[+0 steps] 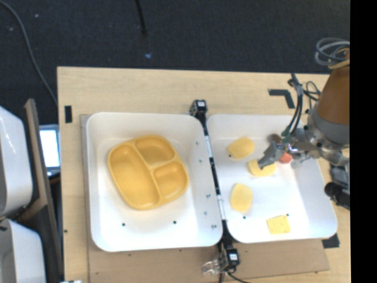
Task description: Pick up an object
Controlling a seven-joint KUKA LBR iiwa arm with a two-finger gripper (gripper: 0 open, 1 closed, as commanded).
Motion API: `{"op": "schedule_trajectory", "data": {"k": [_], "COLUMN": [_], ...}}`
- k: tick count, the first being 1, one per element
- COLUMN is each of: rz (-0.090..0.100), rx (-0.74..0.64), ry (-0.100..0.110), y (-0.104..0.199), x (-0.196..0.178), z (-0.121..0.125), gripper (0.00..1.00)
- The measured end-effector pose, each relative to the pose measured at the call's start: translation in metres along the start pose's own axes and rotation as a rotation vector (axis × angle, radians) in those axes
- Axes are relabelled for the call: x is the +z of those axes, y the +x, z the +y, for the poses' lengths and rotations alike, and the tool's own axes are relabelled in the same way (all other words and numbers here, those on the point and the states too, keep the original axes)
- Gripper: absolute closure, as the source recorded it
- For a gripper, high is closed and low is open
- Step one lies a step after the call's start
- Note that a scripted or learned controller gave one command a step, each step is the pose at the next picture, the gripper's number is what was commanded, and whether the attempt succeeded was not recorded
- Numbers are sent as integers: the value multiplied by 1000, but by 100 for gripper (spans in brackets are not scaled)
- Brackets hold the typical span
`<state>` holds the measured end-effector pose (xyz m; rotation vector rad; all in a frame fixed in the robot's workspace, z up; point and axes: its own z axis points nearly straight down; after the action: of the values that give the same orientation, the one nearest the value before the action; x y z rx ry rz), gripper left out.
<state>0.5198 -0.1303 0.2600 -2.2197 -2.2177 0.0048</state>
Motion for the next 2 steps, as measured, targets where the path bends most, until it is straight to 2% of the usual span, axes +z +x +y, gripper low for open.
{"op": "schedule_trajectory", "data": {"k": [1, 2], "rz": [-1, -1], "rx": [-1, 1], "ry": [-6, -2], "y": [0, -10], "x": [-3, 47], "z": [1, -1], "gripper": [0, 0]}}
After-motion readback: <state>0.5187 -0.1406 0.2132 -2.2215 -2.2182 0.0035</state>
